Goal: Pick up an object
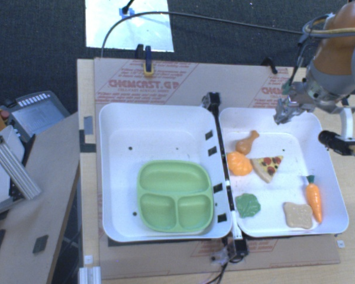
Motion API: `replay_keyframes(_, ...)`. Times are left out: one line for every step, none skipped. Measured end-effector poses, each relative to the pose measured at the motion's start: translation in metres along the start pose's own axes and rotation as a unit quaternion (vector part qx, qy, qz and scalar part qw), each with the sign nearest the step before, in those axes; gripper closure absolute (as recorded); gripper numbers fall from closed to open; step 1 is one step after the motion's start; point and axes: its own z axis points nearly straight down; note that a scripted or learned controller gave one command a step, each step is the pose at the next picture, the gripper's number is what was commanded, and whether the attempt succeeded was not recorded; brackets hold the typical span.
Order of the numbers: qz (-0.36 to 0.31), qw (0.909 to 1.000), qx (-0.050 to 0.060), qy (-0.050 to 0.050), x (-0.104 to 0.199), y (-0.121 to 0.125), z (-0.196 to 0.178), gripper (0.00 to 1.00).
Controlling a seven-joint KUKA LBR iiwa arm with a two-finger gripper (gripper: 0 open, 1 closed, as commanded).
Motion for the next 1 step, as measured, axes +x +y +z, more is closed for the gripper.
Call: replay_keyframes(0.0, 1.0, 0.0, 0.0, 0.0435, -0.0035, 0.0049, 1.0)
